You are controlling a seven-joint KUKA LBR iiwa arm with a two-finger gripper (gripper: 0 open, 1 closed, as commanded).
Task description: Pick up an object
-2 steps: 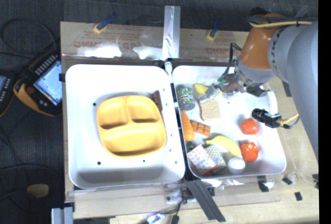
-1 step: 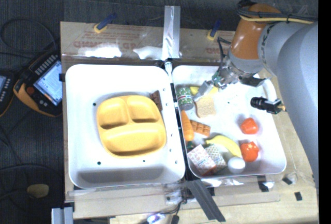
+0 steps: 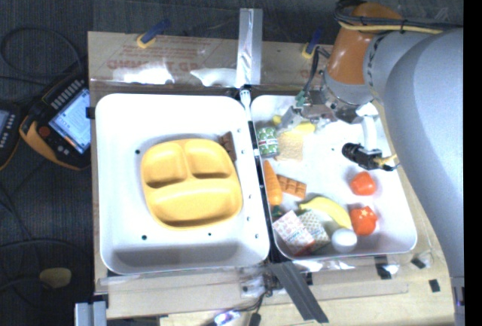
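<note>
The right bin (image 3: 399, 242) holds several small items. A beige block (image 3: 294, 142) lies near its back left, beside a green-and-white packet (image 3: 267, 140). Further forward are an orange carrot (image 3: 271, 183), a brown ridged bar (image 3: 293, 186), a banana (image 3: 329, 208), two red tomato-like pieces (image 3: 364, 183) (image 3: 363, 220), a white egg (image 3: 344, 239) and a red-and-white wrapped packet (image 3: 296, 230). My gripper (image 3: 304, 109) hangs over the back left corner of this bin, just above the beige block. Nothing shows between its tips.
The left bin (image 3: 113, 166) holds a yellow divided tray (image 3: 192, 181), with a small brown piece (image 3: 227, 142) at its back right. A handheld controller (image 3: 64, 125) lies off the bench to the left. The grey arm covers the right side.
</note>
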